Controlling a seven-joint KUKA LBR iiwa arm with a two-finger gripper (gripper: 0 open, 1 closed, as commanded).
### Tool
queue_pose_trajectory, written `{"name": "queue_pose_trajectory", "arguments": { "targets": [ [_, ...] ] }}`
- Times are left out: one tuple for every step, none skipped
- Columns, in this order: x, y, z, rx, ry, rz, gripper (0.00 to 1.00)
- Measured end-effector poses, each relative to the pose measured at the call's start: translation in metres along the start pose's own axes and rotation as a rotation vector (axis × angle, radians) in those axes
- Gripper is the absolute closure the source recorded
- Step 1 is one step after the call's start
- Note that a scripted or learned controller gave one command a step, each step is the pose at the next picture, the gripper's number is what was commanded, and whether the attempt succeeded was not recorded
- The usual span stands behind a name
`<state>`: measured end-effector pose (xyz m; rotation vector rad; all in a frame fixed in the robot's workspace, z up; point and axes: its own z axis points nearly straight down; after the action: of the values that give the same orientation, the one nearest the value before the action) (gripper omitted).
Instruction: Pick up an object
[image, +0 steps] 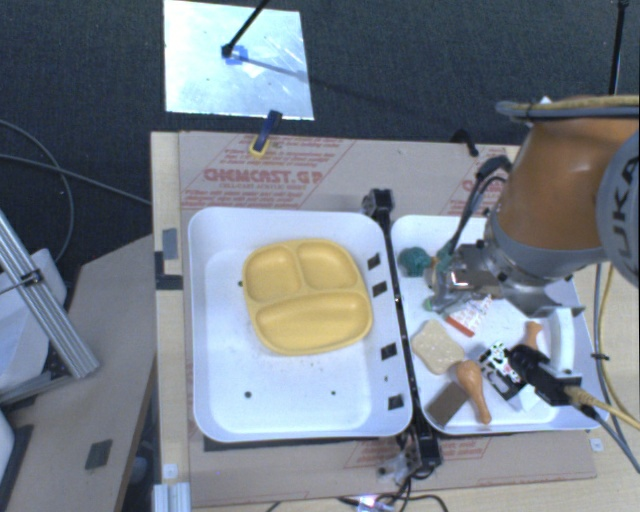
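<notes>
While arm (560, 190) hides gripper, right bin (410, 240) partly covered

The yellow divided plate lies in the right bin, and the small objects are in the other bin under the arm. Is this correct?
Not quite. The camera view shows the yellow divided plate in the left bin; the small objects lie in the right bin, under the arm.

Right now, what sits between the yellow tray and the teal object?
In the camera view: bare left bin floor, then the black divider between the bins, separating the yellow tray from the teal object.
</notes>
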<state>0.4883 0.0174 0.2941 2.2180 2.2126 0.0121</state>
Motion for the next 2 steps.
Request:
{"name": "queue_pose_trajectory", "arguments": {
  "targets": [
    [0.023, -0.001, 0.003, 0.009, 0.001, -0.008, 1.00],
    [0.050, -0.001, -0.036, 0.006, 0.003, -0.010, 1.00]
  ]
}}
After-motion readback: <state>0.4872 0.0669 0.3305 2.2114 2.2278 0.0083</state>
